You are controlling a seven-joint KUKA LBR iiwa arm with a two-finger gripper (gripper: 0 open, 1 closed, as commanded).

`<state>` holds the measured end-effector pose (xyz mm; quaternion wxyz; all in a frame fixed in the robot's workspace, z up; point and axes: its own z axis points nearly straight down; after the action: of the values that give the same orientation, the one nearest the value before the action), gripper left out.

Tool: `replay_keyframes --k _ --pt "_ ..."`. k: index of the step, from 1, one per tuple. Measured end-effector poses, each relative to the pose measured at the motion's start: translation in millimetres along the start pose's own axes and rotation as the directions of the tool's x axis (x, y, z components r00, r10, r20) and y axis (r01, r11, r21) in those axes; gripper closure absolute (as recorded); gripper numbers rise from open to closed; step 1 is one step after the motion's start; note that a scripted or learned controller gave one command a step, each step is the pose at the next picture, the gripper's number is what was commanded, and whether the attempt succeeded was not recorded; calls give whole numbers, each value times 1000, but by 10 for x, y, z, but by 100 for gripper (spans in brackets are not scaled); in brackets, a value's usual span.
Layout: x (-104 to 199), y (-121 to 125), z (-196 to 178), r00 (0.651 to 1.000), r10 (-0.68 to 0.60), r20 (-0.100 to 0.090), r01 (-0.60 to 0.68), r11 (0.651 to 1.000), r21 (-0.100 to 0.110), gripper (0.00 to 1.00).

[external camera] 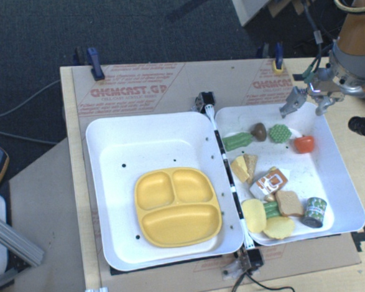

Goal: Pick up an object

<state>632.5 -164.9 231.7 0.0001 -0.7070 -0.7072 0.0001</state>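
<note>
Jaws spread apart above the right bin [333,163], tomato [304,144] below.

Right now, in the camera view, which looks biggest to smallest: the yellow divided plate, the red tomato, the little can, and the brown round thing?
1. Yellow divided plate, by far the largest.
2. Can.
3. Red tomato, close to the can; that ranking is unsure.
4. Brown round thing, smallest.

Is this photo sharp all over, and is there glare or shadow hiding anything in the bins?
Camera view: even, soft light; the yellow tray and the toy food look fairly crisp; mild sheen on the left bin, nothing hidden; the gripper at the right bin's far edge looks slightly soft.
</note>
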Motion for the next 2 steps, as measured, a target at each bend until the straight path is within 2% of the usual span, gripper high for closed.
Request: replay_keyframes --k 1,2 --pt "-41 219 1566 1000 -1 -2 1 1000 10 0" --pt "-600 351 1048 1000 3 4 -3 1000 -7 0"
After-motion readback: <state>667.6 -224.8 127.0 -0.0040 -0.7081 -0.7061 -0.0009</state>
